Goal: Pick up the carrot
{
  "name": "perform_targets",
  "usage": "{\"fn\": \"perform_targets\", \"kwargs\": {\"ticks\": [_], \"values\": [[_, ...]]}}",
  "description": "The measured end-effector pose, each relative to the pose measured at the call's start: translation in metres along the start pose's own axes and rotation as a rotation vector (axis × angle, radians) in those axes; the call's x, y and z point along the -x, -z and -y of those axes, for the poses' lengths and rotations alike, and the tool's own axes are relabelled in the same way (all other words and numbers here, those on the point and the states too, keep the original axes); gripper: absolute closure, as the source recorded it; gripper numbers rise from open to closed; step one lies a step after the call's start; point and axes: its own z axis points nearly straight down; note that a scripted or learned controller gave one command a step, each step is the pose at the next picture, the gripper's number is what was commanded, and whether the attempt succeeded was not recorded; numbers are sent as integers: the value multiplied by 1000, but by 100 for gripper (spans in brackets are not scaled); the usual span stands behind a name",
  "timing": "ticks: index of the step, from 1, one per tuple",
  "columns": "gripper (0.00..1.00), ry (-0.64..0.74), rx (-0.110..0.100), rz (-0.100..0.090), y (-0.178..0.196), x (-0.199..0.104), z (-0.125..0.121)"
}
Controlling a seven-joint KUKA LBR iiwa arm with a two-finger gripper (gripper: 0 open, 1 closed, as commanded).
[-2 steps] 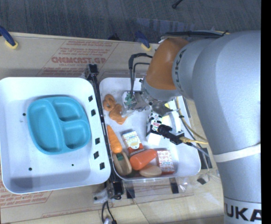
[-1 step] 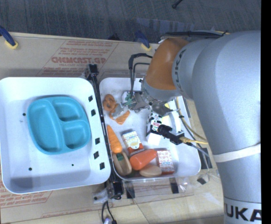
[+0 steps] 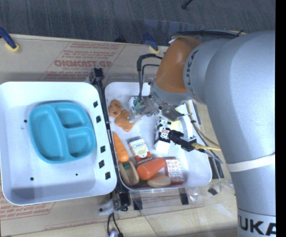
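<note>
I see a thick grey arm [image 3: 241,98], orange band [image 3: 175,65] above wrist, black cables, "KUKA" lettering near base.

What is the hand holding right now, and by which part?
Cannot be told: the hand sits low in the right white bin beside a brown lumpy food piece. The long orange carrot lies apart, untouched.

dark carpet floor [image 3: 84,6], cardboard-covered bench [image 3: 59,58]

Orange carrot [image 3: 120,147], lengthwise along right bin's left wall
</note>
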Motion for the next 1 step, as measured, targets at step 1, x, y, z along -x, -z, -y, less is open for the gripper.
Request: {"fn": "perform_targets", "kwargs": {"ticks": [1], "values": [[100,-128,9,-1,83,-84,-41]]}}
